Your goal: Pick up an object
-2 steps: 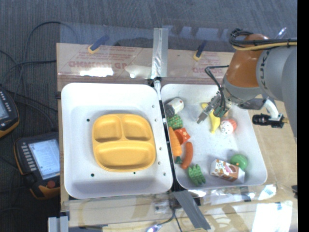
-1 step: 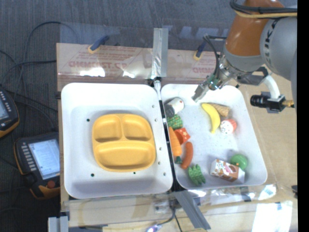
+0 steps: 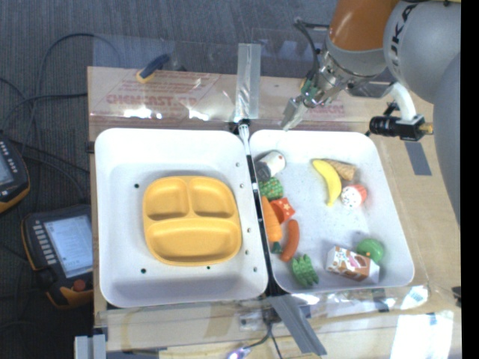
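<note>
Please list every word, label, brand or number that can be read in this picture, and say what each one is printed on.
"KU", grey letters running down the robot arm; the rest is cut off.
Red print on the cardboard sheet behind the bins: too blurred to read.
Label on the small carton in the right bin: too small to read.
Screen of the handheld controller at the left: text too small to read.

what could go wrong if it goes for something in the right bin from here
The carrot, sausage, red piece and broccoli lie packed against the divider wall, so a grasp there may catch the bin wall or two items at once. The banana touches the cone and a small ball, so it could drag them. The gripper sits over the far rim of the right bin, away from every item.
</note>
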Controlling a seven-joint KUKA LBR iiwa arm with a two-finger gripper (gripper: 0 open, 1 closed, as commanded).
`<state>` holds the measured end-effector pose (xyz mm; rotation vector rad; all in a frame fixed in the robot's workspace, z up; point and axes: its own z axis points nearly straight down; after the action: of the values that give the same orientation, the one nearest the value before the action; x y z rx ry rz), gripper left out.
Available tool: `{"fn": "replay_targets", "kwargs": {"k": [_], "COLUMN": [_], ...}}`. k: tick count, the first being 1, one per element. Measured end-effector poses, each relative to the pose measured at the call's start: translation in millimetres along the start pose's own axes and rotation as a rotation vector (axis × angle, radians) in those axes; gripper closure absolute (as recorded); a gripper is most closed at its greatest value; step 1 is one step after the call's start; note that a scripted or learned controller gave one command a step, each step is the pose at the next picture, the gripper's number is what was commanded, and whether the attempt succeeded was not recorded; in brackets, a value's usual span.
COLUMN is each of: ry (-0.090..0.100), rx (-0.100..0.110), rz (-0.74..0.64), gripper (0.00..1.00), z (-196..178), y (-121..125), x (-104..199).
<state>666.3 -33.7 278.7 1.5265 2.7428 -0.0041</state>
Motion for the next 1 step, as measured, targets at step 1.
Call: {"fn": "replay_targets", "kwargs": {"k": [1], "ry": [0.000], "rx": [0.002], "rz": [0.017], "gripper": [1.00], "z": [23.2], "y": [-42.2], "x": [-71.8]}}
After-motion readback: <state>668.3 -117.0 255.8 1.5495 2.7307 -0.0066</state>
